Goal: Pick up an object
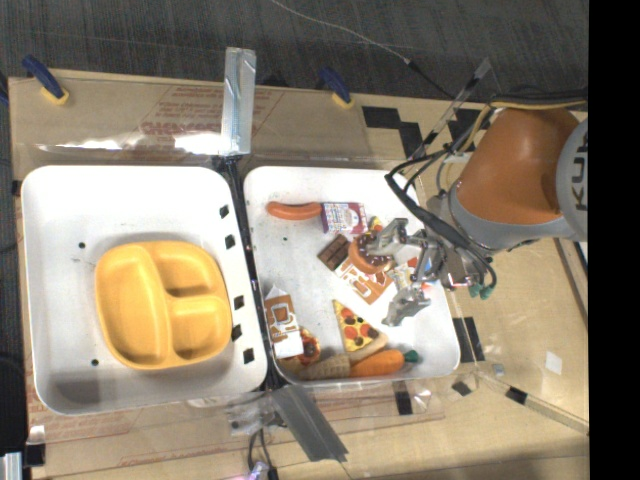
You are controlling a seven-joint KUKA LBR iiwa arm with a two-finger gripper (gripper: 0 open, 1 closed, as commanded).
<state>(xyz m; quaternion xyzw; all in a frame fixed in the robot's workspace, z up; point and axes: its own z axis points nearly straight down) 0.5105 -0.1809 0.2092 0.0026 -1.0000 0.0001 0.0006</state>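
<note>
The gripper [404,306] hovers beside the pizza slice [356,329], fingers empty.

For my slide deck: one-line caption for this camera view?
Grey KUKA arm's gripper hovers over toy foods in the right white bin; a yellow divided plate sits in the left.

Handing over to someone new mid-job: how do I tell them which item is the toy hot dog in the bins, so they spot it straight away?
Go to the right-hand white bin, the one crowded with small toys, not the one with the yellow divided tray. Look along its far edge, near the left corner: the hot dog lies there flat. It is a plain, smooth orange-red sausage shape, left of the purple carton, unlike the printed packets around it.
</note>
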